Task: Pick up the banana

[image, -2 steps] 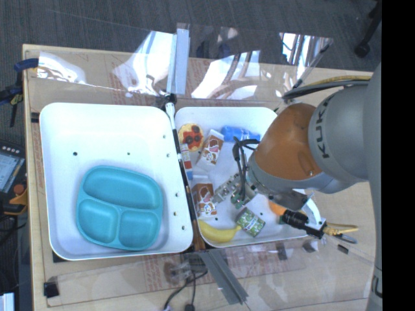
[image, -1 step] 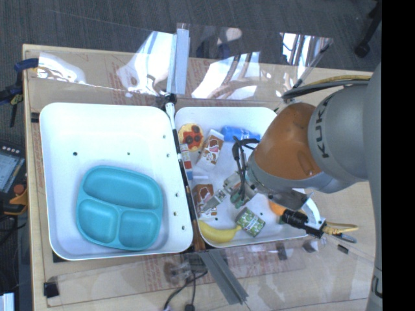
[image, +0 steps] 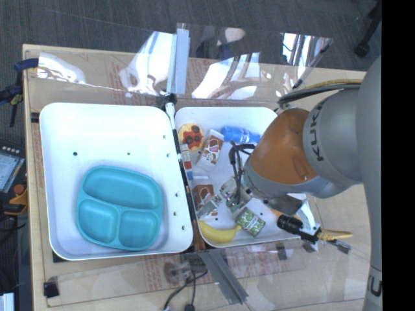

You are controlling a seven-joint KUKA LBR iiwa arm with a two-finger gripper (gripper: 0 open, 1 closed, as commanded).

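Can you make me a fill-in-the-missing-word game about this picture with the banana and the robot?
1. The banana lies in the ____ bin.
2. The divided tray in the left bin is ____ in color.
3. The banana rests near the bin's ____ edge, closest to the camera.
4. The band on the arm is ____.

Missing words: right; blue; front; orange

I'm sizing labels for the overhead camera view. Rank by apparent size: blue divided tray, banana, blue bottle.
1. blue divided tray, clearly largest
2. banana
3. blue bottle, close to the banana and partly hidden by the arm, so unsure
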